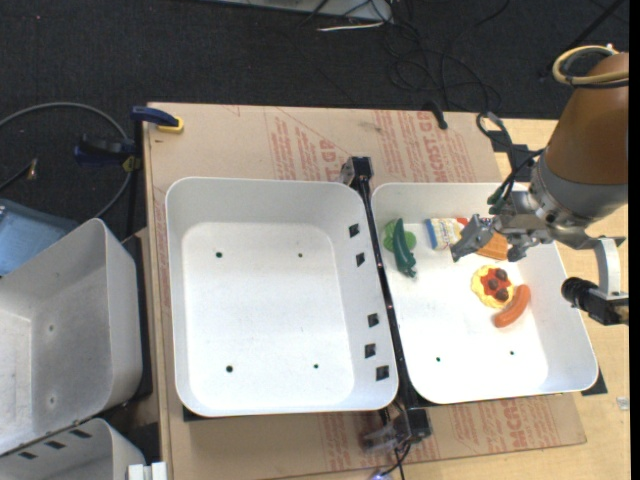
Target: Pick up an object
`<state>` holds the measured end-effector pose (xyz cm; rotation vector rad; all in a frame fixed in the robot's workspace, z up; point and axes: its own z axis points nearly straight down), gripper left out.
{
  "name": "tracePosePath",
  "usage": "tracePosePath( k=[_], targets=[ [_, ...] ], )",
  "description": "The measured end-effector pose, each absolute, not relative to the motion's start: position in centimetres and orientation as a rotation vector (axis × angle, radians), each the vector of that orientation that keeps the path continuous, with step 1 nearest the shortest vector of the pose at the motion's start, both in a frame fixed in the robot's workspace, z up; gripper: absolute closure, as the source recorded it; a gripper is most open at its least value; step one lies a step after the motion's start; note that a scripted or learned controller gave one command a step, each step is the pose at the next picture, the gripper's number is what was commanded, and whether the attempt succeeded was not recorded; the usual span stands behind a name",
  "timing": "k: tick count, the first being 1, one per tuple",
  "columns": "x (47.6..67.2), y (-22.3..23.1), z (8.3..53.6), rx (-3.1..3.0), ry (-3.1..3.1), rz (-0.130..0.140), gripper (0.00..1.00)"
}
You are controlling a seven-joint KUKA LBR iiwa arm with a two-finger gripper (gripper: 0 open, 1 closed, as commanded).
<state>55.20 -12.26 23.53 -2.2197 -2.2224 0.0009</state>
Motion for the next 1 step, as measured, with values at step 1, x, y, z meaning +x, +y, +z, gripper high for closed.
tracePosePath(
  k=[1],
  targets=[
    [56.07, -19.14, 13.69, -2.227, -2.213, 0.006, 0.0]
  ],
)
